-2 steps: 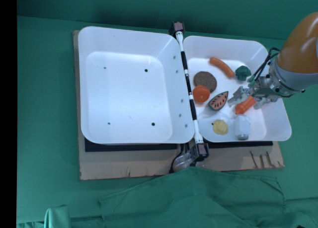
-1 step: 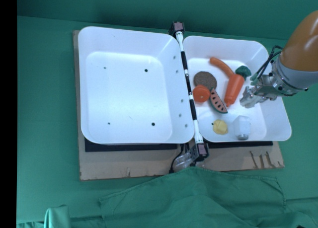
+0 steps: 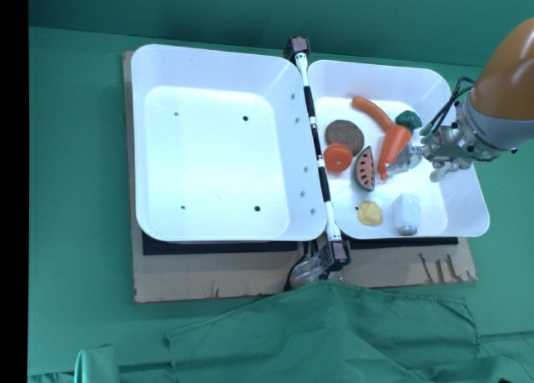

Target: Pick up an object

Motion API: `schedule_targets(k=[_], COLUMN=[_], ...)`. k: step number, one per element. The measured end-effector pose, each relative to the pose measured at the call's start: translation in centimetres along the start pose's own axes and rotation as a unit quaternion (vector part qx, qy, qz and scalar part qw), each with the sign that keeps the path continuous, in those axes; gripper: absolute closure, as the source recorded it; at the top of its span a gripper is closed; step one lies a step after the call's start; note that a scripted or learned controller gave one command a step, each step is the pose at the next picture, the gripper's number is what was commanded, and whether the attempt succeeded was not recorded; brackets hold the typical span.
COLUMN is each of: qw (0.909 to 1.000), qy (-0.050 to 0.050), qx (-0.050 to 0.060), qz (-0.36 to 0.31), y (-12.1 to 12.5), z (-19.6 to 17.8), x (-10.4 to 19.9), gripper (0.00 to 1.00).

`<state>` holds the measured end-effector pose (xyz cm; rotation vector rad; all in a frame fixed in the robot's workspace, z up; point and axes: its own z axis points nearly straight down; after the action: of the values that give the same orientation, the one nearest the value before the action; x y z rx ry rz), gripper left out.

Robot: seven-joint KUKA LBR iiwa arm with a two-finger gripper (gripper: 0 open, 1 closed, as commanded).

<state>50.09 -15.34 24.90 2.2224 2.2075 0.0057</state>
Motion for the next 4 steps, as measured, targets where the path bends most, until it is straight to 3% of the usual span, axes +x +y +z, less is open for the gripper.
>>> schedule_targets(k=[1, 2, 3, 4], qw=[1.0000, 1.0000, 1.0000, 1.0000], qy=[0.000, 0.000, 0.003, 0.000], qx=[0.000, 0.000, 0.008, 0.002], qz=[0.000, -0.001, 0.000, -0.001], y=[0.0, -0.4, -3.6, -1.3], z=[0.0, -6.3, 3.2, 6.7], x=[0.0, -1.5, -1.3, -0.7], gripper=[0.00, 0.00, 0.00, 0.00])
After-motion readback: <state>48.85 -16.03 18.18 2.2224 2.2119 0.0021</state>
